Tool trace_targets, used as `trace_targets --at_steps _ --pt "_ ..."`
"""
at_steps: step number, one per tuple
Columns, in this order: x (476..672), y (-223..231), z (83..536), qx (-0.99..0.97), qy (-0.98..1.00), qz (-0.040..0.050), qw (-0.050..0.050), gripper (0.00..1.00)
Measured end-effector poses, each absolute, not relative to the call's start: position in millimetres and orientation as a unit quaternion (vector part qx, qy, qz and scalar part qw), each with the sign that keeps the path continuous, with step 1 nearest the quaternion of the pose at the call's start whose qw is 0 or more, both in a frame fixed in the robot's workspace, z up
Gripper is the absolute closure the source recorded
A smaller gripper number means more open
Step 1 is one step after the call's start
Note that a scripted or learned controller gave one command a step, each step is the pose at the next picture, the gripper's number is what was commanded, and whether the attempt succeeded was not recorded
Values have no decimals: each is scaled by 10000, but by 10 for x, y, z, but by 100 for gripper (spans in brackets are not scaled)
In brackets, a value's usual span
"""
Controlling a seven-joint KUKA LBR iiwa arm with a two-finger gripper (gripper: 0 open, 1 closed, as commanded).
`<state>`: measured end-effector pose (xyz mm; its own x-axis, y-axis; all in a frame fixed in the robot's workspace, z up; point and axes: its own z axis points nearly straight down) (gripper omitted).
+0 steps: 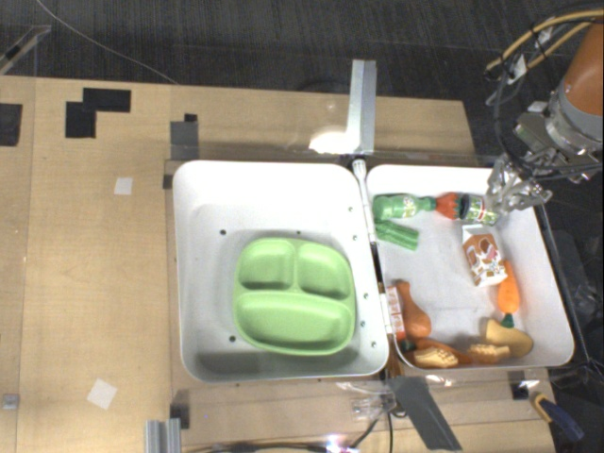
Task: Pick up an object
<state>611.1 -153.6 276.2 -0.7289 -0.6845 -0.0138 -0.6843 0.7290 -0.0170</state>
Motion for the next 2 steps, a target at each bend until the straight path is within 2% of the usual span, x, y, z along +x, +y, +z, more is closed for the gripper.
trace_targets --at_steps 1,2 --pt "6095 -1526 2711 -3685 9296 -19 56 0" --pt "5829 -1685 998 -3821 9241 35 -12 0"
